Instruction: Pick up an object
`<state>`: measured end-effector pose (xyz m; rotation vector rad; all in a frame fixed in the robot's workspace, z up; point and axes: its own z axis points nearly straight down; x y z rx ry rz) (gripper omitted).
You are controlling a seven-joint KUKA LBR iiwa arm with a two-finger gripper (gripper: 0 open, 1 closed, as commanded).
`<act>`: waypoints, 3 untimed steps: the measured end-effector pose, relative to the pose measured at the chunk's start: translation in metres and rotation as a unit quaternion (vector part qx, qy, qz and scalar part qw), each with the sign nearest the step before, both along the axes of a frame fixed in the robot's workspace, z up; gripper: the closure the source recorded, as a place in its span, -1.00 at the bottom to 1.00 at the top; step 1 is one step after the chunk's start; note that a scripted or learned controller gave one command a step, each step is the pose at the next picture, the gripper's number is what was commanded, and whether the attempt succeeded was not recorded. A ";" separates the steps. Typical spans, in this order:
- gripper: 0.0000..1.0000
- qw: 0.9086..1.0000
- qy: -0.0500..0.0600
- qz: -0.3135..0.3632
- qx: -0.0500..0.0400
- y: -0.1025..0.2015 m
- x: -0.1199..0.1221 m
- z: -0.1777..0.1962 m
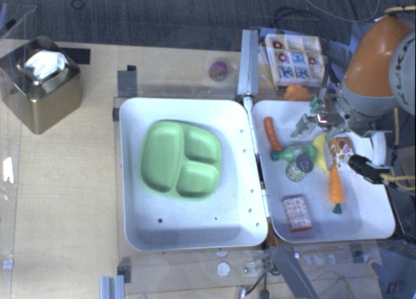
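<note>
The right bin (383, 229) holds several small objects: a red-orange sausage-shaped piece (272, 133), a green toy vegetable (285, 155), a small round can (299, 168), a yellow piece (318, 145), a printed snack packet (340, 150), a carrot (335, 187) and a small patterned box (297, 214). My gripper (312, 119) hangs over the upper middle of this bin, just above and right of the sausage-shaped piece and over the yellow piece's upper end. I see nothing held in it. The arm's orange band (380, 51) rises at the right.
The left bin (130, 226) carries a green divided plate (182, 158). A picture card (292, 60) lies behind the right bin. A brass-coloured box (42, 93) stands at far left, with a small purple disc (219, 69) on the bench.
</note>
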<state>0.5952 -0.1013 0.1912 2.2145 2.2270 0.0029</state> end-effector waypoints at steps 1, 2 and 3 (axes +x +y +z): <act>-1.00 0.999 -0.003 -0.045 0.001 -0.069 0.007 -0.096; 1.00 0.999 -0.005 -0.044 0.001 -0.069 0.009 -0.085; 1.00 1.000 -0.003 -0.030 0.000 -0.016 -0.013 0.011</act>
